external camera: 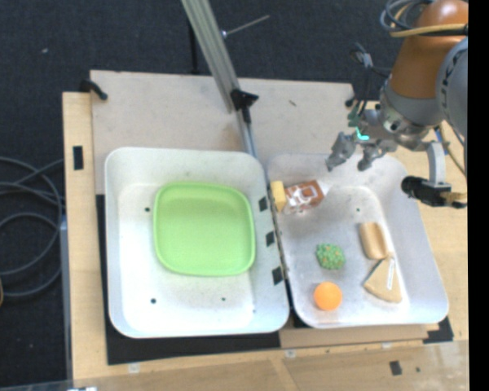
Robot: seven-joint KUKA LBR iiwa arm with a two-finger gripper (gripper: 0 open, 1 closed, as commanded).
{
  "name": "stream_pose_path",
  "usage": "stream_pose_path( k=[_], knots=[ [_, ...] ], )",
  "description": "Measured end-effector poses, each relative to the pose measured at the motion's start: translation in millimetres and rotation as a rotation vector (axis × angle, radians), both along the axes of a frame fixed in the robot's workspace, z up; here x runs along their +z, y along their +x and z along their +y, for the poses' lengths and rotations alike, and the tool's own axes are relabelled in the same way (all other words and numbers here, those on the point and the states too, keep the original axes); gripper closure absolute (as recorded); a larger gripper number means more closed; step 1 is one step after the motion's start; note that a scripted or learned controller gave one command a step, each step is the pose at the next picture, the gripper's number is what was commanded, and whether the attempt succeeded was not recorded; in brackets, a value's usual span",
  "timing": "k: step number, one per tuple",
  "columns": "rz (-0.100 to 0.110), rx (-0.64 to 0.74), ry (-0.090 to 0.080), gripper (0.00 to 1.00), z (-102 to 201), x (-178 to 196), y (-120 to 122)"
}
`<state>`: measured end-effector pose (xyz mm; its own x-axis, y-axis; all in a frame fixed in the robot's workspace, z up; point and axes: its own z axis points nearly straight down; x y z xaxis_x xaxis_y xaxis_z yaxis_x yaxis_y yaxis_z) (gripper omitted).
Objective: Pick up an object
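White plastic forms two shallow bins side by side on the worktop (81, 243), seemingly one to pick from and one kept spare. The left bin (126, 218) carries one green plate (204, 228). The right bin (420, 243) holds five small things, spread apart so each can probably be reached alone: one wrapped snack (297, 195) near the dividing edge, one green lump (330, 256), one orange ball (328, 296), one bread roll (372, 239) and one pale wedge (385, 282) just beside it. The claw (354, 155) hovers over the right bin's far rim, fingers spread and gripping nothing, nearest the snack, the likeliest target.
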<state>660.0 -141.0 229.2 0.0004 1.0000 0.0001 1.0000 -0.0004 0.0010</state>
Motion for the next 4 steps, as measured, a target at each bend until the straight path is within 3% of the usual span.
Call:
stream_pose_path(
  k=[1, 3, 4],
  knots=[
    [0.000, 0.000, 0.000, 0.00, 0.0, 0.0, 0.0],
    [-0.002, 0.000, -0.001, 0.00, 2.4, -104.3, -6.4],
    [-0.007, 0.000, -0.001, 0.00, 1.7, -107.5, -4.8]
  ],
)
